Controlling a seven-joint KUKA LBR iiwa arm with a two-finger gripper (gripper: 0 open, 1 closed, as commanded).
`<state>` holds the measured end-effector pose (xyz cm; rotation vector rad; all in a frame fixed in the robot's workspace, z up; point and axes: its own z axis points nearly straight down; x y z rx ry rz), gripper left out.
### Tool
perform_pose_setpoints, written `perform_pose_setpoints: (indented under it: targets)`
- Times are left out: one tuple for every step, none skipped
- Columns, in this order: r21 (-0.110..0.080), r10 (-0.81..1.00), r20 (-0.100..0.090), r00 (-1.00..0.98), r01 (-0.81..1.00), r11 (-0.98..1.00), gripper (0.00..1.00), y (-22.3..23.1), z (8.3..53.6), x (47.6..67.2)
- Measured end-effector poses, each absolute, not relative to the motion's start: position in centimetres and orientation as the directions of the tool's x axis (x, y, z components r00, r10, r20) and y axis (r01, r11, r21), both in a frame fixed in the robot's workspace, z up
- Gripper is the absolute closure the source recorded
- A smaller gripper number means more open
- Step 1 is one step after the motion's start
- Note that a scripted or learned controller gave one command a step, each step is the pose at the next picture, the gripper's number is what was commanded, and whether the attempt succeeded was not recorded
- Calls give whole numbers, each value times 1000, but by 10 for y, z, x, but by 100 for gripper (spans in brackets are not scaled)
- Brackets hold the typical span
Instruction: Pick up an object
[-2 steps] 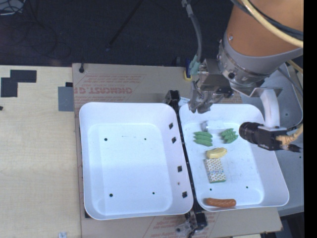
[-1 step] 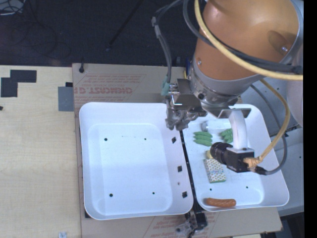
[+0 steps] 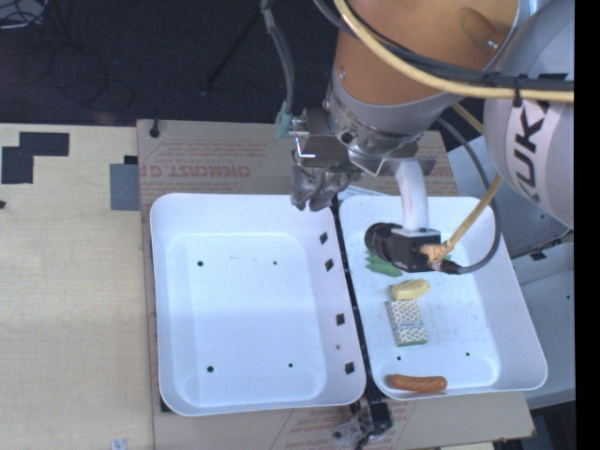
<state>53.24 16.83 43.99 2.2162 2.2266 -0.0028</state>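
Letters "KU" on the grey arm (image 3: 542,111); cardboard (image 3: 187,144) red print illegible.

The arm (image 3: 539,129) reaches in from the right side of the view and takes the upper right part of it, with a grey link that bears dark letters and a wide orange band (image 3: 422,36) just above the grey wrist (image 3: 380,125). The wrist points down and a little to the left, and a thick pale yellow cable (image 3: 469,87) runs across the orange band. Under the wrist the gripper (image 3: 314,193) hangs low near the middle of the view, a small dark metal part, seen from above and partly in shadow.
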Motion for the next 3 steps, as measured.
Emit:
perform_pose_setpoints:
  targets:
    - [-9, 1000, -2, 2, 1000, -2, 100, 141, 406, 473]
    - [3, 1000, 0, -4, 1000, 4, 100, 155, 474, 522]
    - [-9, 1000, -3, 2, 1000, -2, 100, 124, 364, 515]
